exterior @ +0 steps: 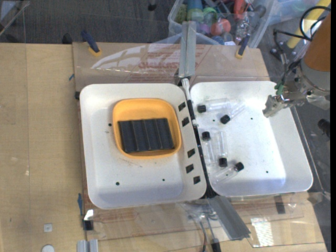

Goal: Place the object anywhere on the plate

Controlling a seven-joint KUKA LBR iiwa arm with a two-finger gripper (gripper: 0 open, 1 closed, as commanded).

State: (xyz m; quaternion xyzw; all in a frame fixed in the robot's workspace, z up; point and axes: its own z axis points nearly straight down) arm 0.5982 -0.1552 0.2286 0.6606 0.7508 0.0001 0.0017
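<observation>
1. Two white bins are seen side by side on the wooden tabletop (37,140), the left bin (100,140) and the right bin (273,156) meeting along a centre seam dotted with small black clips (190,153).
2. An orange plate (144,105) is found in the left bin, set a little above the bin's middle.
3. And there it is: a dark ribbed block (146,135) is lying flat on the plate, squarely inside the rim, with its long side running left to right.
4. Orange rim is left showing all round the block, widest along the top edge.
5. Over on the right, the gripper (272,107) is hanging above the upper right edge of the right bin, well apart from the plate and the block.
6. Nothing is seen held in it; whether it is open or closed cannot be told from this angle.
7. The arm (317,51) is seen coming in from the upper right corner, with a tangle of cables around it.
8. Several clear vials with black caps (220,148) are scattered on the floor of the right bin, mostly in its left half.
9. Behind the bins, a clear tub of colourful toys (220,7) is parked at the top of the view, and a grey metal bar (187,49) is lined up with the seam.
</observation>
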